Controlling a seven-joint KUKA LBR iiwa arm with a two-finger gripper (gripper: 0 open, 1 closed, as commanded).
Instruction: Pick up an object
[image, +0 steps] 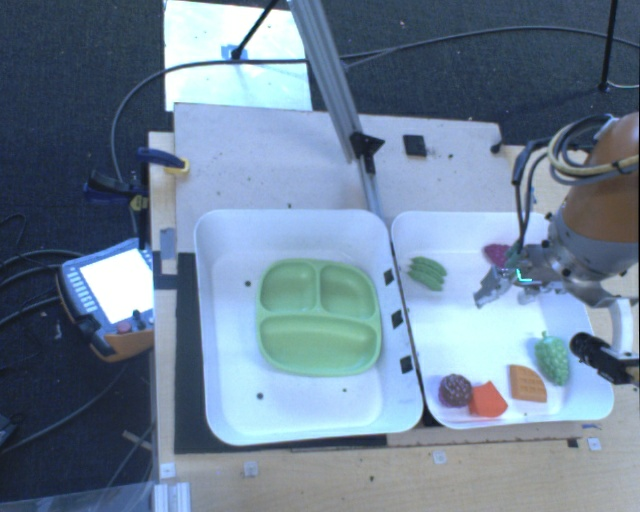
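The gripper (497, 283) hangs over the right bin (450, 330), near its top part. The grey metal fingers point to the left and down. They look close together, but I cannot tell if they are open or shut. Nothing shows between them.

Just above and beside the gripper lies a dark red toy (497, 254). It is partly hidden by the gripper, so I cannot tell if they touch. To the left of the gripper, a little way off, lies a green pea pod (427, 272) near the top left of the right bin.

Lower down in the same bin are four more toys. A green bumpy fruit (551, 359) sits at the right side. Next to it is an orange wedge (526, 384). A red block (488, 400) lies to the left of that, touching a dark round berry (456, 389). These sit well apart from the gripper.

The arm (600, 200) comes in from the right, with its orange band above the wrist and cables looped by it.

The left bin (230, 400) holds a green plate (320, 316) with three parts. The plate sits in the middle of that bin.

Both bins rest side by side on the bench (280, 150). A tablet (108, 290) lies on the floor at the left.
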